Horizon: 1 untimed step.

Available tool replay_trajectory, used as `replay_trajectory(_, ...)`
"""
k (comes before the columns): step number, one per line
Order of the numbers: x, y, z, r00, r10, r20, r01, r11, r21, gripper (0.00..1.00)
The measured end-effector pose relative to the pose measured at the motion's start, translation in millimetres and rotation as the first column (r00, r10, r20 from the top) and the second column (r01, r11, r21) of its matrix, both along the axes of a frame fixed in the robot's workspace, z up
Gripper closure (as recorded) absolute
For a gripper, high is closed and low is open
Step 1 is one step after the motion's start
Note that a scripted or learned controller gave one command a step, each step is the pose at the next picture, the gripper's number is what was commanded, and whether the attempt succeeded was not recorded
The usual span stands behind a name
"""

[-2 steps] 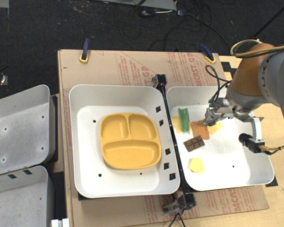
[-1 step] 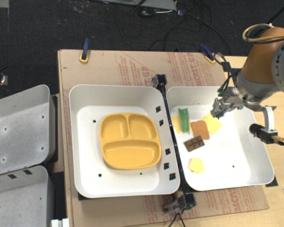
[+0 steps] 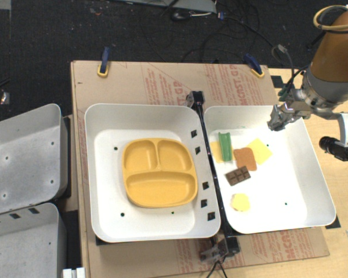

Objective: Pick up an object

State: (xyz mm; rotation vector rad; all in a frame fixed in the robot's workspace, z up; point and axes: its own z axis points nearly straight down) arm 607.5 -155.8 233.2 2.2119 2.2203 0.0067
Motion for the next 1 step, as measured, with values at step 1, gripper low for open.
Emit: replay_trajectory(1, 1.4, -0.2, 40.8, 1.0, -0.001, -0.002, 0.001, 1.0, 0.0, 1.0)
